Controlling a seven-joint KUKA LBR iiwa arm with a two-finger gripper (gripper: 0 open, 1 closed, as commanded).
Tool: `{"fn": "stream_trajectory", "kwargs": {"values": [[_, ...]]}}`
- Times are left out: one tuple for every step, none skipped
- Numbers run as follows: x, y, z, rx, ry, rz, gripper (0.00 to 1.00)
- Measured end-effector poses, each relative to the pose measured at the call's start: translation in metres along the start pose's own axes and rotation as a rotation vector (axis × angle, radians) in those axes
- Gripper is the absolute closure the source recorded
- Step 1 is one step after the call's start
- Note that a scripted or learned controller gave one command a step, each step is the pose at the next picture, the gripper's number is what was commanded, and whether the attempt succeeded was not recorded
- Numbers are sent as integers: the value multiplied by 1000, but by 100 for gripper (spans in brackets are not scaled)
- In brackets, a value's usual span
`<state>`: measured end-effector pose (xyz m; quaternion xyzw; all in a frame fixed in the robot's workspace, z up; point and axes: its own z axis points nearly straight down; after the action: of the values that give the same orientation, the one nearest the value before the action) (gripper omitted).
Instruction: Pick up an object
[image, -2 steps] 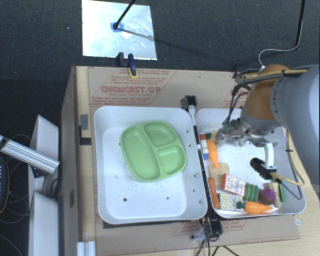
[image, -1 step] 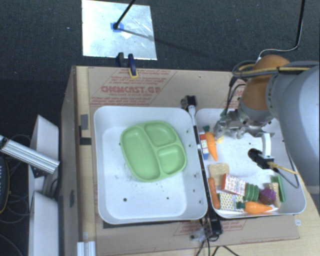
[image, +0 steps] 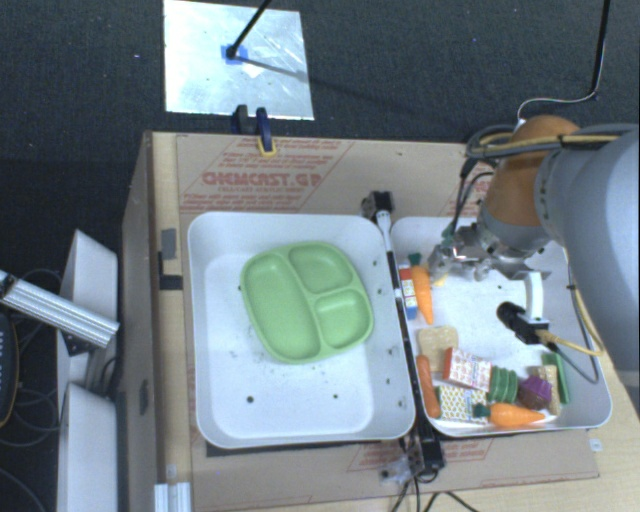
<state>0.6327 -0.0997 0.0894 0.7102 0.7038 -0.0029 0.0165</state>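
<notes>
The tool (image: 462, 252) hangs low over the right bin (image: 585, 405), just beside a carrot (image: 423, 292); whether it is apart or together, I cannot tell.

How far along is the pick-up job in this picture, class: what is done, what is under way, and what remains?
Done: the arm has reached the right bin, and its gripper sits over the bin's upper part near a carrot. Under way: nothing is visibly lifted; the toy food lies in the bin and the green plate rests in the left bin. Left: grasp one object and raise it.
</notes>
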Motion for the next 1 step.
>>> {"fn": "stream_trajectory", "kwargs": {"values": [[-1, -38, -1, -1, 1, 1, 0]]}}
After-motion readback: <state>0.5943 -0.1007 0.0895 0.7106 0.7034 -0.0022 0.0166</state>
